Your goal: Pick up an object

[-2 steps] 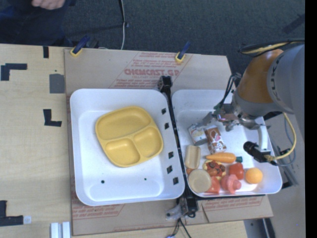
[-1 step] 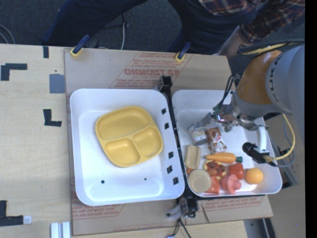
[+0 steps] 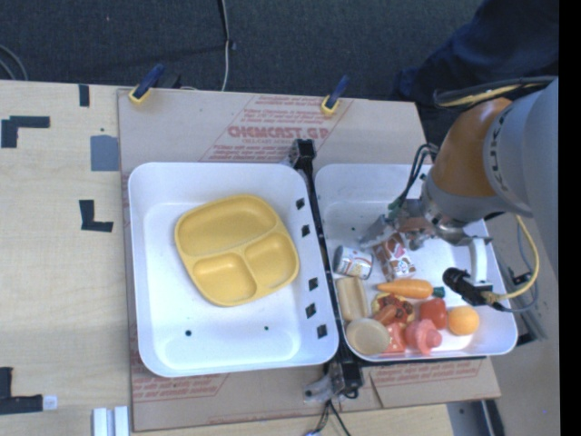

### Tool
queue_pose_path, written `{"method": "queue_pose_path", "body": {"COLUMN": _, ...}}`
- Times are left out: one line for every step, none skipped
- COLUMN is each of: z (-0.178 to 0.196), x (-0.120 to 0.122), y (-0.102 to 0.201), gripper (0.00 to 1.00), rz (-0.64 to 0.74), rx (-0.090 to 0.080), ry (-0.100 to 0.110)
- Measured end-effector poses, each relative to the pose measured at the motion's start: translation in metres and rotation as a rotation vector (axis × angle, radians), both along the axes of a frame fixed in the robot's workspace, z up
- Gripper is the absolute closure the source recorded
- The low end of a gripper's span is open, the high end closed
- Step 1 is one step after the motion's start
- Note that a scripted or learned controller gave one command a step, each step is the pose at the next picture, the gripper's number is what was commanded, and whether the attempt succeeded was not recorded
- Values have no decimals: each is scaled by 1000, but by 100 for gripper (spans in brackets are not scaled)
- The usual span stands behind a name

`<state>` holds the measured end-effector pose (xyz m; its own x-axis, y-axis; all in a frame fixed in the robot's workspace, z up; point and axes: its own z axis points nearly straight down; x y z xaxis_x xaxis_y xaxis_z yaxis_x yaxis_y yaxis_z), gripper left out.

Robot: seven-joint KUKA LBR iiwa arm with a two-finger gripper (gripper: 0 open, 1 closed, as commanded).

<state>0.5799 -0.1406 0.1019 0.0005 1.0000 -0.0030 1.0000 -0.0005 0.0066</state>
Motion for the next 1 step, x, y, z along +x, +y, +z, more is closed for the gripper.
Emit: {"method": "queue_pose_path", "body": {"z": 6, "x": -2, "y": 1, "gripper": 100, "rz": 1, "rx": 3, "ry": 8}}
